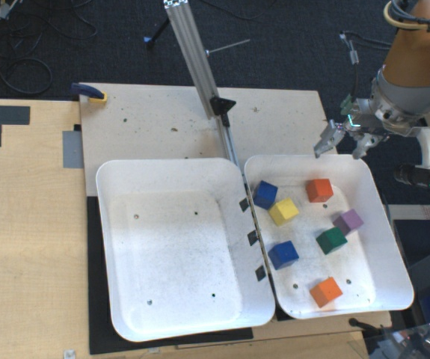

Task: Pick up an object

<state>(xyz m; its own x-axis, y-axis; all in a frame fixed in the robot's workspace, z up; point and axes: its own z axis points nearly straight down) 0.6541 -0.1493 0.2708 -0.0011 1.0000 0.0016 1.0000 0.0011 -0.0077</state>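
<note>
Item one, nearest me: orange cube (325,291) by the right bin's (394,279) near edge. Next, blue cube (283,253) along its left wall, green cube (332,239), purple cube (348,220), yellow cube (283,211), second blue cube (265,194), red-orange cube (318,190). I read the gripper (344,142) above the far rim, fingers spread wide, holding nothing. Risk: yellow and blue sit nearly touching; a descent there could nudge both aside.
</note>
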